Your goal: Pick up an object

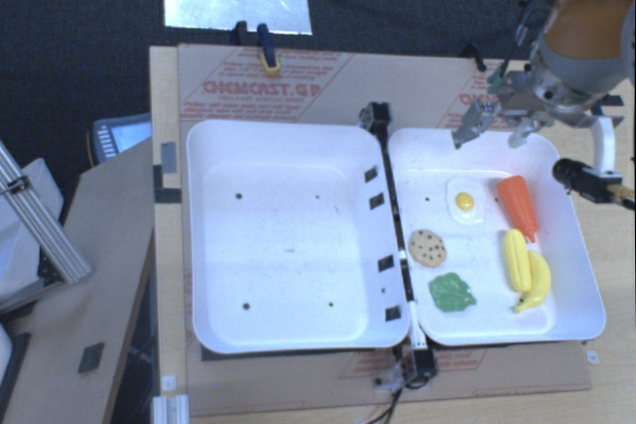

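Carrot [517, 204], fried egg [464, 203], bananas [526, 271], cookie [427, 247] and lettuce [451, 292] all lie in the right bin [586, 313]. Gripper [496, 128] hovers at twelve o'clock above them, fingers spread, empty; nothing is picked yet.

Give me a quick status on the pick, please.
Pincer open, above right bin's far edge, holding nothing. Egg, carrot, bananas, cookie, greens all lying in bin. Nothing blocking.
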Controlling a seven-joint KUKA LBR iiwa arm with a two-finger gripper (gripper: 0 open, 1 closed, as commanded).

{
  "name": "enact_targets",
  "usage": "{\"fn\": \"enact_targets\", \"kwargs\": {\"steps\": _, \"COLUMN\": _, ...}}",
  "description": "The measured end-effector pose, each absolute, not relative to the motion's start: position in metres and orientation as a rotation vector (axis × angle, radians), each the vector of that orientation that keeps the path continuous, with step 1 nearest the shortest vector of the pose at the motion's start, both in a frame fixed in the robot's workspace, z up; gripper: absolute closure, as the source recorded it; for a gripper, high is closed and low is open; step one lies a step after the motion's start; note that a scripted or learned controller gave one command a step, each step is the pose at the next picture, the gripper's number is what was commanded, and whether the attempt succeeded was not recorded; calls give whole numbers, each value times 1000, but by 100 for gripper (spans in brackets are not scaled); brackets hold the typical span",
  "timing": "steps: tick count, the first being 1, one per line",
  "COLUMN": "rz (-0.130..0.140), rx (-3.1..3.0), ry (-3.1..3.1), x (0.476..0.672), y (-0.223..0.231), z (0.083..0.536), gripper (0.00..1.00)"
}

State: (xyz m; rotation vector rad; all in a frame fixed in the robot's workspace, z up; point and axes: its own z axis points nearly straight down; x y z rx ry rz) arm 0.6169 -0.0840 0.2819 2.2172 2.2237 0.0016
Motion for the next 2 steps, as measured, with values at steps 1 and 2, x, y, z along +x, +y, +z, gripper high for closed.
{"fn": "enact_targets", "kwargs": {"steps": 1, "rz": 4, "rx": 2223, "ry": 2209, "x": 543, "y": -143, "z": 346, "gripper": 0}}
{"fn": "enact_targets", "kwargs": {"steps": 2, "rz": -8, "rx": 2226, "ry": 2228, "x": 543, "y": -135, "z": 95, "gripper": 0}}
